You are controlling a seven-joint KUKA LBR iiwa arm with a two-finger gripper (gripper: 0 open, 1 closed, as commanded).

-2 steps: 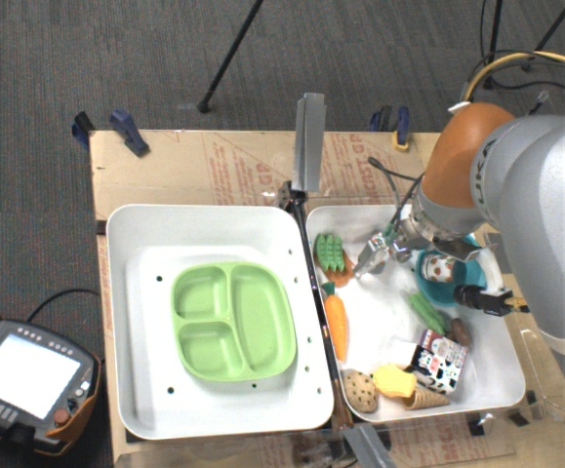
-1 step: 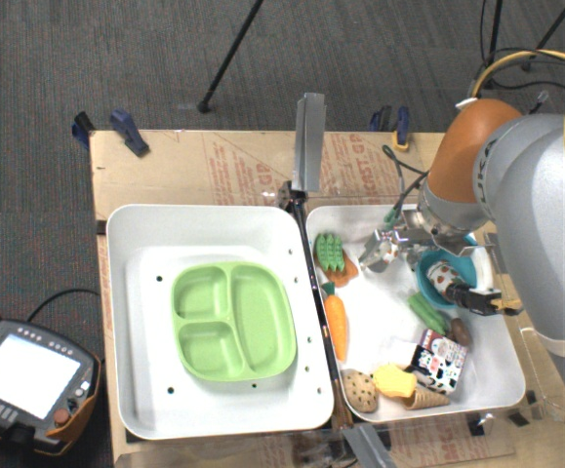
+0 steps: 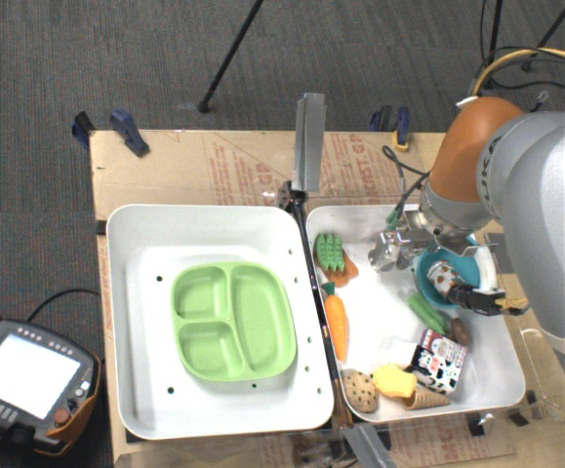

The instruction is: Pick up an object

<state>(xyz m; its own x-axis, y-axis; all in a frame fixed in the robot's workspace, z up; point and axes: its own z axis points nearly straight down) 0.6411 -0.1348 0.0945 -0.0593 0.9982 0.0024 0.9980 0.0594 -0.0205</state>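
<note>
— Camera view, biggest first: what surrounds the arm (image 3: 516, 183)?
— A cardboard-topped surface (image 3: 214, 164) bears two white bins. The left bin (image 3: 136, 261) holds a green divided plate (image 3: 233, 320). The right bin (image 3: 502, 378) is crowded.
— With what?
— A teal bowl (image 3: 438, 279) just beside the tool (image 3: 389, 252); an orange carrot (image 3: 337, 325) and a green ridged toy (image 3: 330, 252) along the left wall; a patterned box (image 3: 436, 364), yellow piece (image 3: 394, 380) and cookie (image 3: 360, 388) at the near edge.
— Tool state?
— Can't tell. White floor lies bare mid-bin.
</note>
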